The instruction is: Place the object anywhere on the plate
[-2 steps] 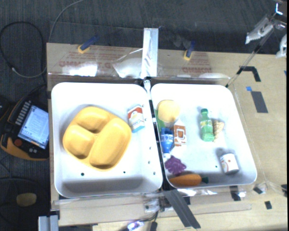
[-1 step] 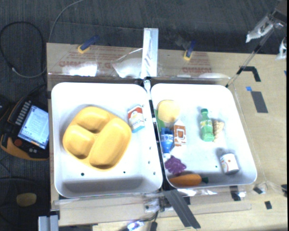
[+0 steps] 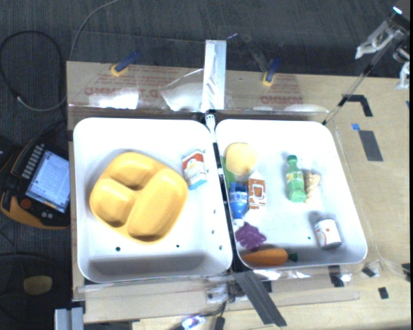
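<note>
end effector (image 3: 380, 38): top right corner, over the far right end of the desk (image 3: 389, 163), outside both bins; open or closed, cannot tell at this size
plate (image 3: 138, 198): yellow, divided into three sections, lies in the left bin (image 3: 82, 184), nothing on it
object: cannot tell which item is the target; none sits on the plate
small red-and-white carton (image 3: 194, 169): left bin, just beside the plate's right rim, close to the wall between the bins, tilted
right bin (image 3: 347, 205): holds the other items
yellow ball (image 3: 239, 158): far left part of the right bin
blue pouch (image 3: 238, 199): just below the ball, against the left wall
brown-and-white carton (image 3: 257, 191): touching the pouch's right side
green bottle (image 3: 295, 179): mid-bin, lying flat, a small tan item at its right side
can (image 3: 327, 232): near right corner, on its side
purple grapes (image 3: 250, 237): near left corner
carrot (image 3: 265, 256): along the near wall, just below the grapes
</note>
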Tool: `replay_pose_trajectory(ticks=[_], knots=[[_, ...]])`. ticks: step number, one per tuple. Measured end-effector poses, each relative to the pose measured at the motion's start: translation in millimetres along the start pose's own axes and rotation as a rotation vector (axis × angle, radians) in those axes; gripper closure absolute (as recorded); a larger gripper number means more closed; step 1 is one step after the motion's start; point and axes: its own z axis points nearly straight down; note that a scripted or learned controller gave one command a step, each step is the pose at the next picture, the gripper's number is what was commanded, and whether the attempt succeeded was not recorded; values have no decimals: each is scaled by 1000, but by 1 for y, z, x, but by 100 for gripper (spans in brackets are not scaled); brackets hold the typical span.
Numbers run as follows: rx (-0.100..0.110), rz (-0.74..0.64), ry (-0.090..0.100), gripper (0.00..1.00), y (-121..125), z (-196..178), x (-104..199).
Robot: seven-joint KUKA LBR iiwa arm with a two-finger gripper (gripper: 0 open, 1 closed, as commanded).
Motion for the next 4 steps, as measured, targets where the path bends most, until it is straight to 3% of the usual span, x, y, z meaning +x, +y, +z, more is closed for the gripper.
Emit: replay_pose_trajectory(ticks=[1, 2, 3, 4], knots=[[-1, -2, -5, 100, 0, -8, 1], [-1, -1, -6, 0, 0, -8, 1], [2, 259, -1, 0, 0, 0, -5], [3, 339, -1, 0, -1, 1, -11]])
